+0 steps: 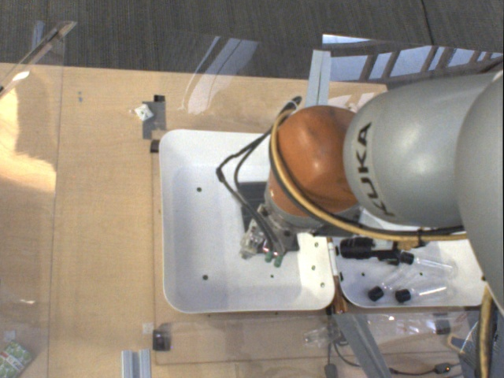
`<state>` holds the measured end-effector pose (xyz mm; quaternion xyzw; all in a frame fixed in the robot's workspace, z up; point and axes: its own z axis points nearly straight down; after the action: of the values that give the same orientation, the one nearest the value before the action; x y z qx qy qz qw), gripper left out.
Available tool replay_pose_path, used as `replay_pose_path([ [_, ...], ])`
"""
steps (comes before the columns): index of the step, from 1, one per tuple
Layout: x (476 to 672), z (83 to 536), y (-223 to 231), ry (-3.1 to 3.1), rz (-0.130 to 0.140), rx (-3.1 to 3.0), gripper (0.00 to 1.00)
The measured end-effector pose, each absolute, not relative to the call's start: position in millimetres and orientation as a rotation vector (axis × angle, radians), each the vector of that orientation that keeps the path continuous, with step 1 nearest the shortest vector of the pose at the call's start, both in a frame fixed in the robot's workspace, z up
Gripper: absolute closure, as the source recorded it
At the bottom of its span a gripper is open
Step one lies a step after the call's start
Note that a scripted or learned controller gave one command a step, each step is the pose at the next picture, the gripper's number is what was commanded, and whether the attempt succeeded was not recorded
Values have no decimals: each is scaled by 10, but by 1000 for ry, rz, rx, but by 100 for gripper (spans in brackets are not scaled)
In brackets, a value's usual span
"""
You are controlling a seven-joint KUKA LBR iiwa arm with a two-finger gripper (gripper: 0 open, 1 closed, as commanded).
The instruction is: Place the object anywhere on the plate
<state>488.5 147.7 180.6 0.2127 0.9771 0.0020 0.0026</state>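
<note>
"KUKA" runs in black letters down the grey arm [417, 156], whose orange band [311, 160] and looped black cables [236, 176] cover much of the left bin [185, 211] and hide most of the right bin [472, 286]. The gripper [264, 246] sits low over the left bin's floor near its right wall, with something clear and glinting at its tip (the object cannot be told from the fingers, nor whether they grip it). Small black pieces [390, 294] and clear ones lie in the right bin; the left bin's left half stands open, wooden bench [87, 235] around.
</note>
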Motion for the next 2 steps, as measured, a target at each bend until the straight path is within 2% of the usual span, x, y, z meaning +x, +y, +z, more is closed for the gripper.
replay_pose_path([
  [1,4878,1854,2163,2950,9,1067,100],
  [2,4884,1846,816,2847,5,1320,100],
])
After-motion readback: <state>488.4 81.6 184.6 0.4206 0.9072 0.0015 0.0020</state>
